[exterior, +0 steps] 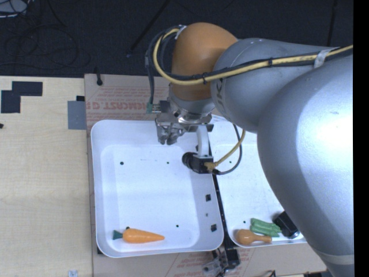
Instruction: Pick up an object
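Left part of the table (40,172): pale wood, with some dark flat patches near the far left corner; no writing there.

Then the left bin (101,154), white and shallow. In its near left corner, a toy carrot (142,236), orange with a small green top. Long axis about left to right, along the near wall; green top to the left, thin tip to the right. Flat on the floor of the bin, apart from other things.

Above the far right part of this bin, the end effector (168,136), under the orange wrist. From there, the carrot near and a little to the left, well apart, almost across the whole bin. Nothing visible between the fingers. Spread or pressed together: cannot tell, too small and dark.

On the brown cardboard (124,100) behind the bins, red printed letters, seen upside down and mirrored; not readable with certainty. More such print at the near edge, also not readable.

Right bin (245,180): near its near wall a green thing like a bean pod (264,227), a tan pear-shaped thing (252,238) just beside it, and a black thing (286,224) partly under the arm.

Probable target: the carrot, since alone and in the bin below the end effector.
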`<action>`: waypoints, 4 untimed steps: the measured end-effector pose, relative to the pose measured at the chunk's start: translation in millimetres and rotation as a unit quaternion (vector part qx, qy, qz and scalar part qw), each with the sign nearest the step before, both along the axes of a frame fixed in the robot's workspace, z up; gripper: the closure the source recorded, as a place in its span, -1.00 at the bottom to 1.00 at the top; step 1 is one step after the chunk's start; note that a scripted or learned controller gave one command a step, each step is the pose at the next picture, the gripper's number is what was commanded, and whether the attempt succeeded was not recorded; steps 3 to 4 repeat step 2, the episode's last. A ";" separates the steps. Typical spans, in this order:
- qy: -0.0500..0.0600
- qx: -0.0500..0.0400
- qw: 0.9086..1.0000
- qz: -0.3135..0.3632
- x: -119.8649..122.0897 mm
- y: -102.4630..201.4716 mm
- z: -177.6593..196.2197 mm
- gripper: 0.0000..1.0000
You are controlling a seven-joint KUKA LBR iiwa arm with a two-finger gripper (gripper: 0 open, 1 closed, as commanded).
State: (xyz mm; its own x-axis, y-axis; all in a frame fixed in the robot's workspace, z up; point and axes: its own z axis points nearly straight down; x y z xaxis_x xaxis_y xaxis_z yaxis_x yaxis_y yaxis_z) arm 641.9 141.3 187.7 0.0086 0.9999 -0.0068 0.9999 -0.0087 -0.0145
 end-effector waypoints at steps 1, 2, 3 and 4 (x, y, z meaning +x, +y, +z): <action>-0.005 0.003 1.000 0.003 1.7 6.2 6.9 -1.00; -0.002 0.002 1.000 0.004 -0.3 21.0 -104.2 -1.00; -0.002 0.002 1.000 0.004 -0.3 21.0 -104.2 -1.00; -0.002 0.002 1.000 0.004 -0.3 21.0 -104.2 -1.00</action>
